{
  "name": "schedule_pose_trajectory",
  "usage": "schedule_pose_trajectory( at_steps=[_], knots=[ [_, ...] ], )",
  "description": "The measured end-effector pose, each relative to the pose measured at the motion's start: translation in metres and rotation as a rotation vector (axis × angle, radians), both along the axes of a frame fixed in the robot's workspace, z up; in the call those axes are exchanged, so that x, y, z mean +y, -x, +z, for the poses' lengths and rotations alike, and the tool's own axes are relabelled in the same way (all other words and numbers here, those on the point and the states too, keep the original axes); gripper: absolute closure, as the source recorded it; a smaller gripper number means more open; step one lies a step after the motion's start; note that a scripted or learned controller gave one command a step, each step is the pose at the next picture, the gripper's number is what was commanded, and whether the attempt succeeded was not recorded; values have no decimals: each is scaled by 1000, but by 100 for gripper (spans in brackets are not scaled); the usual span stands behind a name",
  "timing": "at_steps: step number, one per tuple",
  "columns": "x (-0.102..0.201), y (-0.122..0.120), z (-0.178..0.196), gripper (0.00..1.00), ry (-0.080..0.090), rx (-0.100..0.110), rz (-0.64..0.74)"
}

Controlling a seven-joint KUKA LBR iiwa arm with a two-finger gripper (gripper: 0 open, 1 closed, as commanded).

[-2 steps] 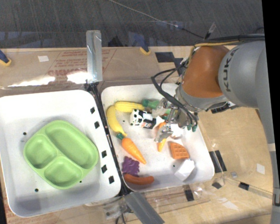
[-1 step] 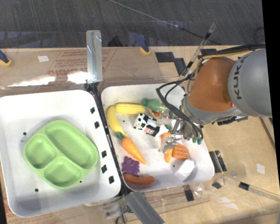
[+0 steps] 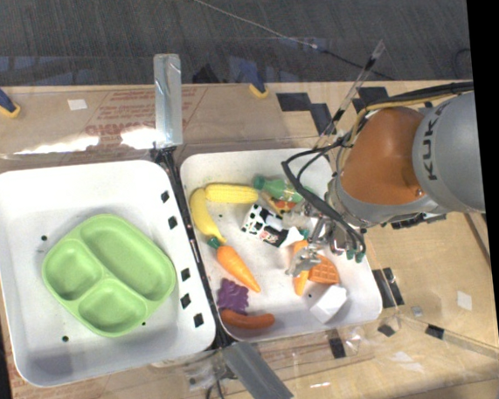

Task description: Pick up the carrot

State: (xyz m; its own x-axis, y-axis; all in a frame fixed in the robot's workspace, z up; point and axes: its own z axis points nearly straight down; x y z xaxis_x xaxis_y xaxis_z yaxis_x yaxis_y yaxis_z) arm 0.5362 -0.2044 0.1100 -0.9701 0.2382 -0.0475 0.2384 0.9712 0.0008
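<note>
Well right of carrot: gripper

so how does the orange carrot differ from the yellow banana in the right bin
The orange carrot is tapered and straight, running to a point; the yellow banana is curved. The carrot lies near the bin's middle, pointing toward the lower right, while the banana sits above it against the left wall of the right white bin. The banana looks longer. Both lie flat, clear of the gripper.
</note>
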Motion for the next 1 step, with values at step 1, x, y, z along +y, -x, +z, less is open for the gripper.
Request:
schedule_pose_trajectory(
  at_steps=[1],
  knots=[
    [18, 3, -1, 0, 5, 2, -51]
  ],
)
